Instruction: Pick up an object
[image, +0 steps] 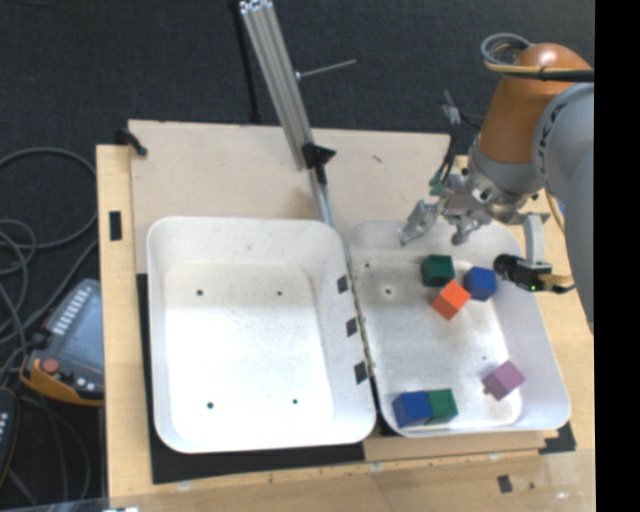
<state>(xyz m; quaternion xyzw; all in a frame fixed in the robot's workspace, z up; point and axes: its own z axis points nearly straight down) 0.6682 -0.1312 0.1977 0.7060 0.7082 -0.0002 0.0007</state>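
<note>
Overhead, the grey arm with the orange band comes in from the right, its two-finger tool (437, 229) hanging over the far edge of the right-hand shallow white plastic bin (530, 330). The fingers stand spread apart with nothing between them: an open, unloaded tool. Candidates for the pick all lie in this right bin. Nearest the tool is a dark green cube (437, 269), just below the fingers in this view; beside it sit a blue cube (481, 283) and an orange cube (451, 299), the three close together, the orange seeming to touch or nearly touch its neighbours. Well apart, toward the near edge, a purple cube (503, 379) lies alone, and a second blue cube (411, 407) and second green cube (441, 404) rest side by side against the near wall. The left-hand shallow white bin (160, 300) carries no cubes. Both bins rest on the pale wooden table (230, 170). Judgement: the tool is spread ahead of a descent, and the dark green cube looks the likeliest target. The tight cluster is the risk, since a finger coming down may land on the orange or blue cube, or shove the green one aside rather than straddle it.
</note>
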